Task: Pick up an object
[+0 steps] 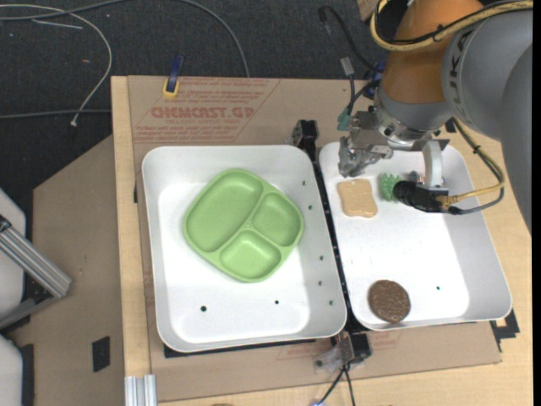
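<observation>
Two shallow white bins sit side by side on a sheet of brown cardboard in the middle of the frame. The left bin carries a light green divided plate, turned at an angle, with three compartments.

The right bin has three things in it. A tan, bread-slice-shaped piece lies flat near the bin's upper left corner. Just to its right is a small green object, partly hidden by a black fitting on the arm. A round brown disc rests well apart from both, near the bin's lower edge.

The arm comes in from the upper right of the frame, orange band above the wrist, and the gripper hangs at the top left of the right bin, directly above the tan slice's upper edge, close to it or touching. From where I stand I cannot tell how the gripper is set, and nothing I can see is lifted off the bin floor.

Loose cables trail over the dark floor in the upper left of the frame.
</observation>
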### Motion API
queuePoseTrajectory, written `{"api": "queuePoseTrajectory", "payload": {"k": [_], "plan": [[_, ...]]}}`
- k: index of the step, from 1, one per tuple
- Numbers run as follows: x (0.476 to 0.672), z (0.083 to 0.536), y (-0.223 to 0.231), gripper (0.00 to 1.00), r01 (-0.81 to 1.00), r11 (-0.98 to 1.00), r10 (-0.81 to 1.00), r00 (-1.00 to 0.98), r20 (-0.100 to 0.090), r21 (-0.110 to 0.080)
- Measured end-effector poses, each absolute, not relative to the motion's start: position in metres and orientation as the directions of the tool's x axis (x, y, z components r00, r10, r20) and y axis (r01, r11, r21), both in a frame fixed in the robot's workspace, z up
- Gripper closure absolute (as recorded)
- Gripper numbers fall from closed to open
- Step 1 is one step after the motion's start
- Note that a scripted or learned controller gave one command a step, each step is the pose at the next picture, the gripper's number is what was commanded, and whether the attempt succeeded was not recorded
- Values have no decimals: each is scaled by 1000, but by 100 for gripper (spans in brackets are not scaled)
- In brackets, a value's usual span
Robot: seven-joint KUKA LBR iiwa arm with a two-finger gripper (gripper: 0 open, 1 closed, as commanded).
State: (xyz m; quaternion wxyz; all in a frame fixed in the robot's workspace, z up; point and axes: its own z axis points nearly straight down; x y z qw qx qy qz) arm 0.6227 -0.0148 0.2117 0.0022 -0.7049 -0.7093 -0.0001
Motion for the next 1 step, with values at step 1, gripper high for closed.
{"api": "queuePoseTrajectory", "payload": {"k": [1], "plan": [[623, 225, 41, 100, 1000, 6, 1000, -6, 2, 2]]}}
